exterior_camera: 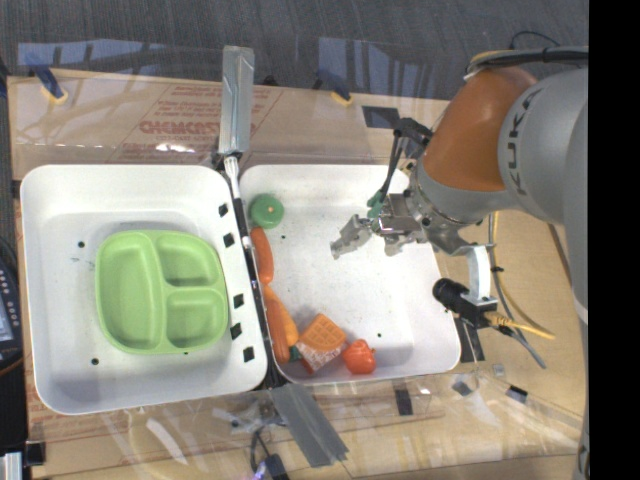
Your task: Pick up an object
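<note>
My gripper (372, 240) hangs over the middle of the right bin (420, 313), open, with nothing between its fingers (349, 236). Along that bin's left and front sides lie the objects. A green round piece (266, 209) sits at the far left. An orange carrot (262, 253) lies below it, and a second carrot (280, 323) lies further forward. An orange waffle-like block (322, 338) and a small red piece (360, 358) rest by the front wall. The gripper is to the right of the carrots and well apart from all of them.
The left bin (50, 268) holds a green divided plate (160, 290). A raised divider (243, 258) with black clips runs between the bins. The arm's orange band and grey body (480, 148) lean over the right bin's far right corner. Cables lie at the right.
</note>
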Motion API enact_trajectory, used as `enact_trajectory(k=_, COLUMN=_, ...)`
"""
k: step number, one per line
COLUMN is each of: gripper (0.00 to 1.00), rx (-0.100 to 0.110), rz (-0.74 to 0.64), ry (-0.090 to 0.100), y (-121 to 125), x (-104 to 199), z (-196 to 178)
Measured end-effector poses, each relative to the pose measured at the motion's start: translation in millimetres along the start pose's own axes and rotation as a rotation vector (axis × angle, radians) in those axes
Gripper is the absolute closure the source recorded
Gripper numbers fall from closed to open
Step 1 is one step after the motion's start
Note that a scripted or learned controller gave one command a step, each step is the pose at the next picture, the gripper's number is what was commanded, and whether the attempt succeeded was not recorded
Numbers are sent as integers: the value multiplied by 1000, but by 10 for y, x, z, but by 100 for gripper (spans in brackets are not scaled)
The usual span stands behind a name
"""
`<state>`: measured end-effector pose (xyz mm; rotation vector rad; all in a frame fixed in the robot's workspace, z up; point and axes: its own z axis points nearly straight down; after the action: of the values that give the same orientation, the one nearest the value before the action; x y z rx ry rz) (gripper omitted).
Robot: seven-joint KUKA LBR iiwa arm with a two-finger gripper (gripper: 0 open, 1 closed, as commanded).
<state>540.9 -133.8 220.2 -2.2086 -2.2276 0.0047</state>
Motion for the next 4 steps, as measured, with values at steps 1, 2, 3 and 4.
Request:
enact_trajectory(k=1, gripper=0, rx=3, rz=-12, ry=0, y=-378, x=347, z=953)
enact_trajectory(k=2, gripper=0, rx=-21, rz=17, ry=-12, y=-593, x=345, z=1241)
enact_trajectory(k=3, gripper=100, rx=-17, rz=8, ry=-6, y=-588, x=370, z=1153)
enact_trajectory(k=4, gripper=100, rx=-7, rz=-36, ry=-2, y=-626, x=545, z=-217)
